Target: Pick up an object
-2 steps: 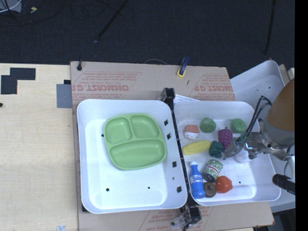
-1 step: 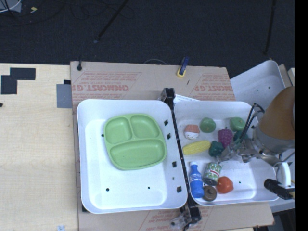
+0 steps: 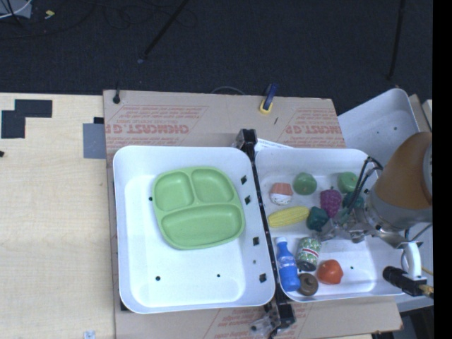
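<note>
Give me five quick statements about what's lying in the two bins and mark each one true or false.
1. The green divided plate lies in the left bin. True.
2. The blue bottle lies in the left bin beside the plate. False: it lies in the right bin, near that bin's front left corner.
3. The yellow corn lies in the right bin. True.
4. The purple grapes rest on the green divided plate. False: they lie in the right bin, and the plate's compartments hold nothing.
5. The red tomato-like object lies near the front of the right bin. True.
</note>
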### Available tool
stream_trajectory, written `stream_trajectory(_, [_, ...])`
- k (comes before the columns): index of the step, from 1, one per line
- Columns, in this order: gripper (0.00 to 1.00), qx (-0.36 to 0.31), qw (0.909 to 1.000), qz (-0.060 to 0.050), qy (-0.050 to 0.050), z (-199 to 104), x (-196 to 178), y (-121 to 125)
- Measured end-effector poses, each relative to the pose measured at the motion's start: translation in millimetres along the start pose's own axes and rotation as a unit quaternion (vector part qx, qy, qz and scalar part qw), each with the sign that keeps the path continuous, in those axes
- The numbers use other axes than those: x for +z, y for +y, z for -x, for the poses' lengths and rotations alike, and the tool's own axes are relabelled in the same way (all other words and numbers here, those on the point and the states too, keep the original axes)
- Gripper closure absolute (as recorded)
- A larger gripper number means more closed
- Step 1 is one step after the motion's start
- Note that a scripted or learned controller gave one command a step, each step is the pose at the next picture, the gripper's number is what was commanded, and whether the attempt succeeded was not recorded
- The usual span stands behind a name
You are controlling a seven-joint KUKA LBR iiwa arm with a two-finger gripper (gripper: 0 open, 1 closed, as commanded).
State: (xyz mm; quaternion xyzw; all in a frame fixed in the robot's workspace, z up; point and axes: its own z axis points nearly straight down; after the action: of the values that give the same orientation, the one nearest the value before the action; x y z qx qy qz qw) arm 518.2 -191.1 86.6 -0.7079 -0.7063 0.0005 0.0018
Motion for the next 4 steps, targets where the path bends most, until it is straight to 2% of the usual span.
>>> stream_trajectory(1, [1.0,0.004,1.0,0.0,0.0,2.0,-11.1,-0.5])
stream_trajectory(2, [1.0,0.003,1.0,0.003,-0.001,7.3,-72.4,-5.3])
stream_trajectory(3, [1.0,-0.001,1.0,0.003,-0.001,4.0,-115.5,-4.6])
stream_trajectory(4, [1.0,-0.001,1.0,0.002,-0.001,5.0,-142.5,-4.2])
